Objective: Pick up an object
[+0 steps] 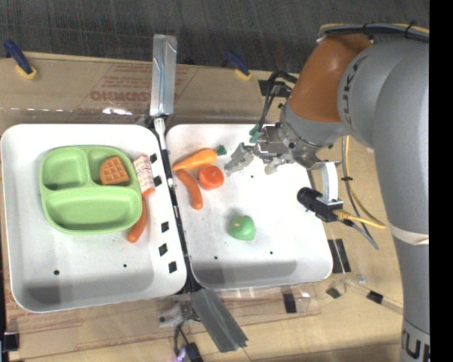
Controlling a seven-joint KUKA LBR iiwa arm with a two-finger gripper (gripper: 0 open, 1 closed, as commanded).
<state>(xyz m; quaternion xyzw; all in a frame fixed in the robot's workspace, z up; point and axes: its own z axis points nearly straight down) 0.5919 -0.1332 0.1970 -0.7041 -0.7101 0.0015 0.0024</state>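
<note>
The big grey arm takes up the right side, orange band above the wrist, reaching left over the right bin. That bin and the left bin sit side by side on the surface, which looks like cardboard-brown sheeting with clamps along the far edge.

In the left bin there's a green divided tray, and a little waffle lies in its far-right compartment. A small packaged bar leans against the tray's right rim, and an orange sausage-looking piece lies just beside the tray's near-right corner.

The right bin has the pickable stuff: a carrot on the far left, an orange sausage just near of it, a round orange-red thing like a tomato touching or almost touching both, and a green pepper-ish object alone in the middle, well apart from the rest.

The gripper hovers just right of the carrot's green tip. Fingers look slightly spread, nothing between them.
</note>
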